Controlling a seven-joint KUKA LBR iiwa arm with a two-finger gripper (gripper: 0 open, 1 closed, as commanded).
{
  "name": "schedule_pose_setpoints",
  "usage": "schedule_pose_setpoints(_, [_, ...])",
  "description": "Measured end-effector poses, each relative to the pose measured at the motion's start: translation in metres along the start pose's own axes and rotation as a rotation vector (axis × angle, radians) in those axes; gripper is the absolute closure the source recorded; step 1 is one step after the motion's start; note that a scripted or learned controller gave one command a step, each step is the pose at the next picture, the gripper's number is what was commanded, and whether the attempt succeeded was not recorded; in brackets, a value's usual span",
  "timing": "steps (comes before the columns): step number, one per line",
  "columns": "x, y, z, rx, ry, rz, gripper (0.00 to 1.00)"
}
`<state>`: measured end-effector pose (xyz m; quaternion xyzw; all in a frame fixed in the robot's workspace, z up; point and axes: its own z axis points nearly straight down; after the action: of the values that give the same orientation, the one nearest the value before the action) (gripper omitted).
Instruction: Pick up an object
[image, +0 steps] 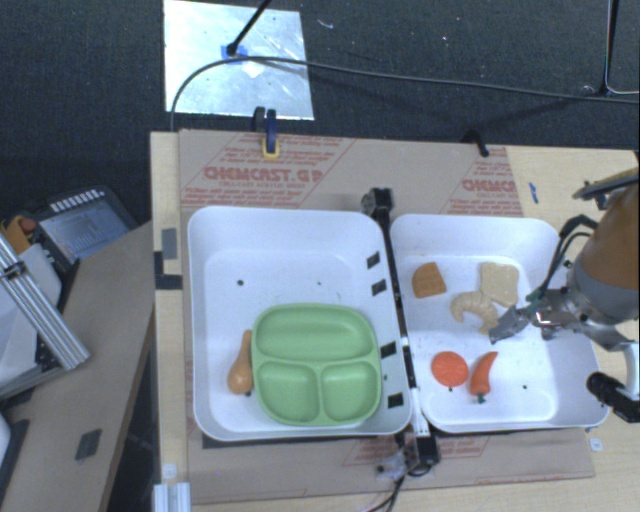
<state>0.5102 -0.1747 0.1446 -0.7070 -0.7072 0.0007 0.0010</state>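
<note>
In the right bin (540, 405), the gripper (510, 325) hangs open and holding nothing beside the croissant (472, 305); crowded against the cracker (498, 281), it could nudge both aside.

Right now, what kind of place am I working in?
Probably a lab bench for robot picking tests: two white bins side by side on a taped cardboard sheet, toy food such as a carrot, and loose cables above.
</note>
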Motion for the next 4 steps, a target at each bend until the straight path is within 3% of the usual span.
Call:
schedule_pose_setpoints(1, [0.008,-0.004,0.046,0.0,0.001,-0.001,0.0])
schedule_pose_setpoints(2, [0.008,-0.003,0.061,-0.002,0.0,-0.001,0.0])
schedule_pose_setpoints(3, [0.008,-0.002,0.049,-0.005,-0.001,-0.001,1.0])
schedule_pose_setpoints(4, [0.003,-0.004,-0.013,-0.008,-0.003,-0.002,1.0])
